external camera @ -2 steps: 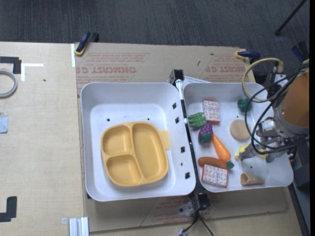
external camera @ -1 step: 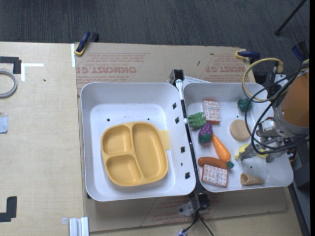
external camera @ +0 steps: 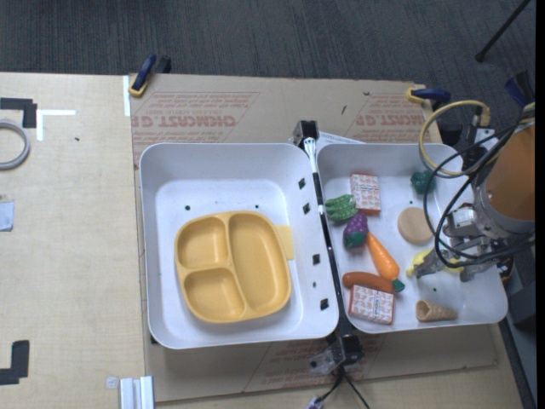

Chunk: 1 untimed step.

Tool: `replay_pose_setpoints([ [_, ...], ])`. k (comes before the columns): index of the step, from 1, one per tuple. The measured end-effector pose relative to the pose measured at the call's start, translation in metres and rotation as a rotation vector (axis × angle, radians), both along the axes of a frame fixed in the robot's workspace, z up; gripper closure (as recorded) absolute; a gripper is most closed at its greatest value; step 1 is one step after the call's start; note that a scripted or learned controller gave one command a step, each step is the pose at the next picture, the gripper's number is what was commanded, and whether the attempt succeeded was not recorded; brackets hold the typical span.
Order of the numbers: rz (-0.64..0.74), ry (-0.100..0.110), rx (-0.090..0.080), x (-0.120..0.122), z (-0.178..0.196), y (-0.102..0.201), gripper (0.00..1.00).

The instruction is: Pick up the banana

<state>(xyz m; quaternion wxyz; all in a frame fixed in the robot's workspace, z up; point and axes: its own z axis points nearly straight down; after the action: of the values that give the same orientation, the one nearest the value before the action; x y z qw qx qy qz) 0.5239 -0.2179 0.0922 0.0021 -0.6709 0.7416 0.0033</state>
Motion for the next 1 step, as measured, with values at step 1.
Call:
replay_pose_setpoints([
  [1, 0.0, 0.0, 0.0, 0.0, 0.0, 0.0, 0.0],
])
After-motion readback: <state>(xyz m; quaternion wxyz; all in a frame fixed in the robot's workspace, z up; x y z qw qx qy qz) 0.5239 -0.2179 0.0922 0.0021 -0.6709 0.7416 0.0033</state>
